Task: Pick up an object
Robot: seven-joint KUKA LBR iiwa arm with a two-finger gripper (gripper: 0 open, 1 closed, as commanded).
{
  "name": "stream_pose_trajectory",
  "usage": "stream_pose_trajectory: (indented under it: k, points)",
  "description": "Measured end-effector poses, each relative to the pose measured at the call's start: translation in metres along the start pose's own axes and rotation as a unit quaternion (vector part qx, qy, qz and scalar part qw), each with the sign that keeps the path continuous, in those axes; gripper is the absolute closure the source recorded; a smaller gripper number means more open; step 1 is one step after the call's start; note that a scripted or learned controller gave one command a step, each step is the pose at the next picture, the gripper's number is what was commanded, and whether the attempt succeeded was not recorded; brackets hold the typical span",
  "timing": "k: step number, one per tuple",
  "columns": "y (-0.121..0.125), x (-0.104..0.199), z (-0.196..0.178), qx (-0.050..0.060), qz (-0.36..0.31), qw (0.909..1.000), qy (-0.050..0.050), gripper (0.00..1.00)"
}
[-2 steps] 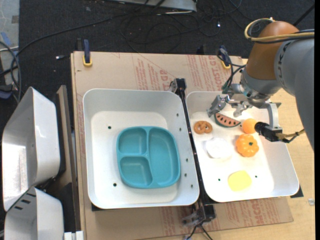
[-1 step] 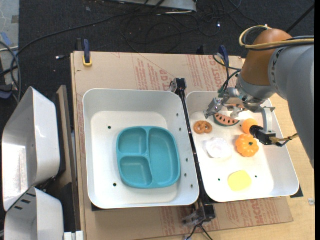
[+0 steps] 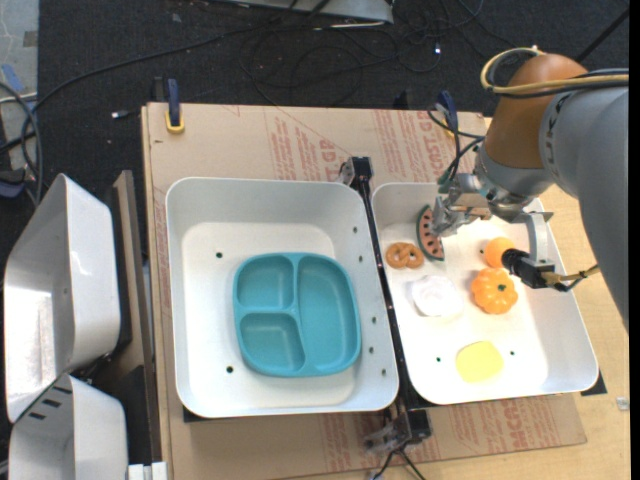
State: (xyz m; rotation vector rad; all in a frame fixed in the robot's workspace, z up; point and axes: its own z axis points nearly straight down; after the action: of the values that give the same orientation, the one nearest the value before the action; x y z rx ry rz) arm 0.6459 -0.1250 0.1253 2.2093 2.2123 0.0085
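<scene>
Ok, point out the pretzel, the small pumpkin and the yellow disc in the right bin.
pretzel (image 3: 404,256): camera view, on its middle, near the bin's left wall.
pumpkin (image 3: 494,292): camera view, on its orange body below the stem.
yellow disc (image 3: 479,361): camera view, on the middle of its flat top.

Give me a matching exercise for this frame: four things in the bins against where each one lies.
Things:
1. teal divided plate
2. pretzel
3. yellow disc
4. small pumpkin

Places:
A. right bin, nearest the front edge
B. left bin, in its middle
C. right bin, close to the wall shared with the left bin
D. right bin, to the right of the white lump

Pairs: 1-B, 2-C, 3-A, 4-D
</scene>
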Motion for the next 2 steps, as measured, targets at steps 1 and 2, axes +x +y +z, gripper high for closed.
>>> stream_pose_trajectory:
  k: [1, 2]
  points:
    - [0.000, 0.003, -0.044, 0.005, -0.001, 1.0000, 0.003, 1.00]
    - [0.009, -0.002, -0.091, 0.004, -0.001, 1.0000, 0.002, 1.00]
